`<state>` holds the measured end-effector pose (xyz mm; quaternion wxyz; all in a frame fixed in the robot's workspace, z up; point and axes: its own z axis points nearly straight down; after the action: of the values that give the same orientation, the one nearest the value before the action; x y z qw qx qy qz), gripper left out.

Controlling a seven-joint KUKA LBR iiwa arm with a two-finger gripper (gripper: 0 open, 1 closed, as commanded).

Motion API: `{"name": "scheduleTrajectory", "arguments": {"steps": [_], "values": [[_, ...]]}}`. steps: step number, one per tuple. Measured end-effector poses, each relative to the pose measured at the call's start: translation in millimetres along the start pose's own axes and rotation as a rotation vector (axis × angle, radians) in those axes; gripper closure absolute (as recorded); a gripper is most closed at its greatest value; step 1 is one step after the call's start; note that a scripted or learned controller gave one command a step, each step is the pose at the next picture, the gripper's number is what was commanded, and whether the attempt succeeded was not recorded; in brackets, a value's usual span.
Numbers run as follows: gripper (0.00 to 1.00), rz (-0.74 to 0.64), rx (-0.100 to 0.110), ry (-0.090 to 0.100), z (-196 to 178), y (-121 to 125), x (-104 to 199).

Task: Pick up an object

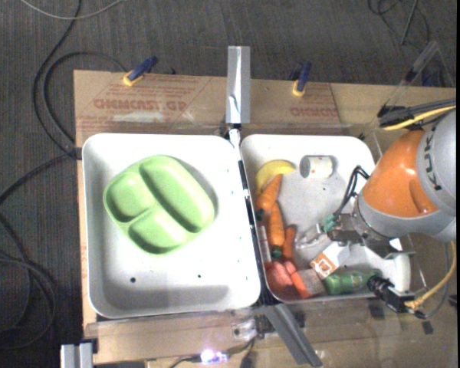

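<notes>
The right bin (345,146) holds a pile of small things. A yellow banana-like piece (272,172) lies at its back left, with a white cylinder (316,165) beside it. Orange carrots (272,205) run down the left wall toward red and orange pieces (285,274) at the front. A green bottle (343,283) and a small orange-and-white box (323,264) lie at the front. My gripper (320,234) reaches in from the right and hangs low over the bin's middle, just right of the carrots and above the box.
The left bin (100,282) carries a green divided plate (159,202). A metal bar (237,83) stands at the back between the bins. Clamps (140,70) pin the cardboard base. The grey and orange arm (402,194) covers the right bin's right side.
</notes>
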<state>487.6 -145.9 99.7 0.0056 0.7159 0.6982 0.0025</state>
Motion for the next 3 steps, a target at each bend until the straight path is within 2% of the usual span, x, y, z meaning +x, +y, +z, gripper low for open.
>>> {"name": "scheduleTrajectory", "arguments": {"steps": [1, 2, 3], "values": [[0.0, 0.014, 0.014, 0.002, -52.1, 65.0, -23.5], [0.0, 0.124, 0.016, 0.004, -69.8, 29.3, 4.8], [0.0, 0.124, 0.016, 0.004, -69.8, 29.3, 4.7]]}}
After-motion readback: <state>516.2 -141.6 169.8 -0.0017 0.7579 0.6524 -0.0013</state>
